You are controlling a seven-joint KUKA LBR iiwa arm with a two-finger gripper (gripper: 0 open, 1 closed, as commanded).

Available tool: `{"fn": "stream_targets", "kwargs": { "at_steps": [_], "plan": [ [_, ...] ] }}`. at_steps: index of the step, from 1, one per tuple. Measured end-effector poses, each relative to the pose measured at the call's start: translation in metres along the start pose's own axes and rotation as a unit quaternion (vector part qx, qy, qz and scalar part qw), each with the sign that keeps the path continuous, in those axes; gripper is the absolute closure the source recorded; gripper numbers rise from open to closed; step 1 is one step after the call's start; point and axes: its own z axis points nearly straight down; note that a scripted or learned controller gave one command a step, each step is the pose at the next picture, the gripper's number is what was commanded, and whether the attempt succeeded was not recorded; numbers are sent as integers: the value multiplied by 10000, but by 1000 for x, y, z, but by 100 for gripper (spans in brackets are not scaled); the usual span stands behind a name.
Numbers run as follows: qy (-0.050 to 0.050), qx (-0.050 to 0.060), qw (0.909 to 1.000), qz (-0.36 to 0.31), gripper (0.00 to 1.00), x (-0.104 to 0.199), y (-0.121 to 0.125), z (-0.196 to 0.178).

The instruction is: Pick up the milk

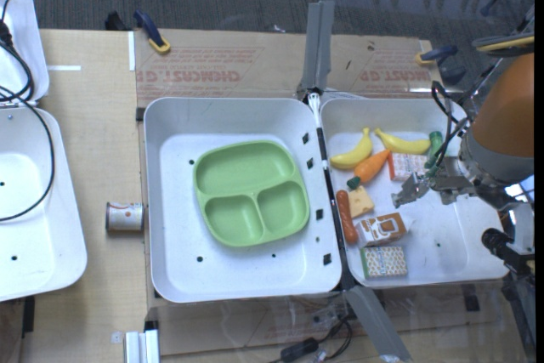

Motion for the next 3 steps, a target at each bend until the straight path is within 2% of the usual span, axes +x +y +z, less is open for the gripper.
{"fn": "stream_targets", "kwargs": {
  "at_steps": [1, 2, 3],
  "plan": [
    [-9, -63, 9990, 448, 0, 17, -9, 74],
    [-27, -138, 9993, 347, 0, 18, -12, 79],
    [-49, -165, 9992, 374, 100, 16, -10, 70]
  ]
}}
